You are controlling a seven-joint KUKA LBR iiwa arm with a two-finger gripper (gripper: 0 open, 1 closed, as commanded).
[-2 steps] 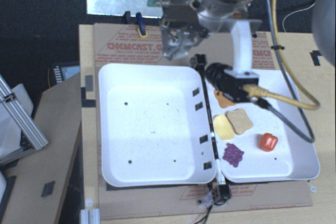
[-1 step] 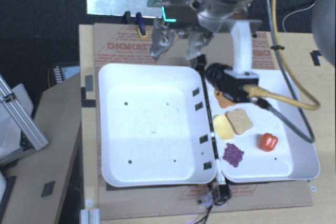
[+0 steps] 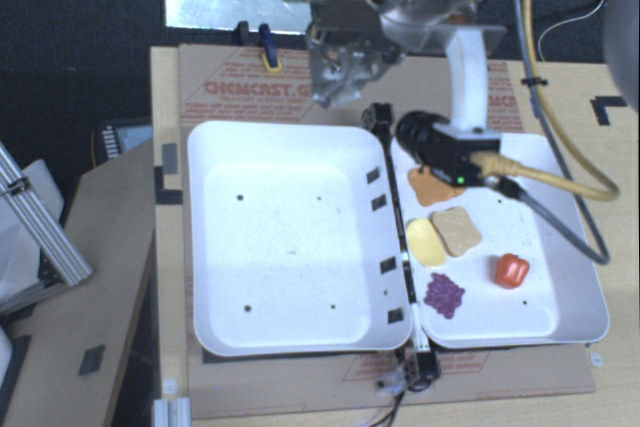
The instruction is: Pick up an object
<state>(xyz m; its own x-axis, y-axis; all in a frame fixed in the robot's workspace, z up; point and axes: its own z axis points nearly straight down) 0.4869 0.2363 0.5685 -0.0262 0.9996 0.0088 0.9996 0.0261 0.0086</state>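
Jaw state: cannot tell; gripper (image 3: 340,80) is blurred, hovering above the far edge of the left bin (image 3: 215,215), nothing visibly held. Right bin (image 3: 570,305) contains an orange piece (image 3: 430,186), bread slice (image 3: 458,230), yellow piece (image 3: 424,242), purple grapes (image 3: 444,294) and red pepper (image 3: 511,270).

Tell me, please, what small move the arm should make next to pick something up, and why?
Probably carry the gripper toward the right bin and stop above one item. It hangs over the bench beyond the bins' far rims, while the orange piece, the bread slice, the yellow piece, the purple grapes and the red pepper all lie in that bin.
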